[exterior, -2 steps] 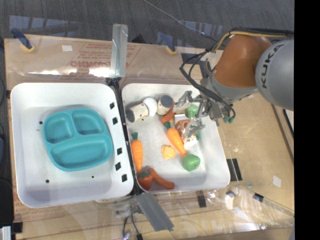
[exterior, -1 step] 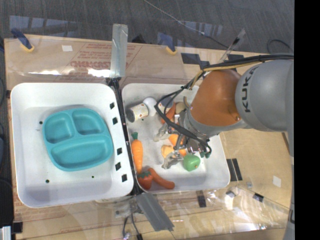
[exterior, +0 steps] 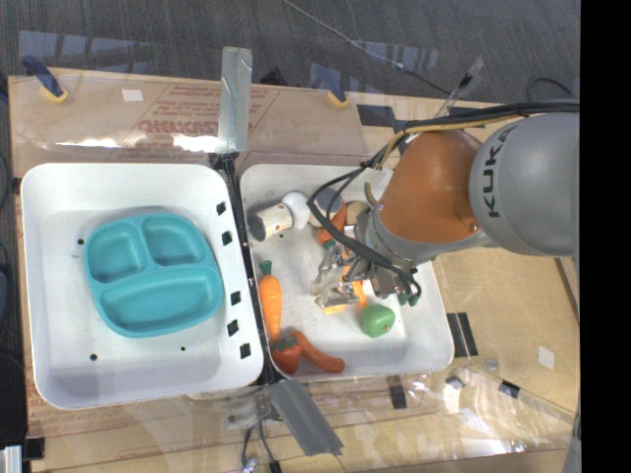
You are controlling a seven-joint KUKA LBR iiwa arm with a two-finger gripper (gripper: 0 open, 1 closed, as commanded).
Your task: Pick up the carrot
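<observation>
Carrot: orange tapered carrot with green top (exterior: 270, 303) — right white bin (exterior: 434, 313), 9 o'clock side.
Gripper: two-finger metal gripper (exterior: 338, 282) at bin centre — finger state unclear.

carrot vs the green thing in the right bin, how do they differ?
The carrot is orange and long, the green ball green and round. The carrot lies against the right bin's left wall, well clear of the gripper; the green ball sits just beside the gripper, toward the bin's near right corner. Both rest on the same bin floor.
</observation>
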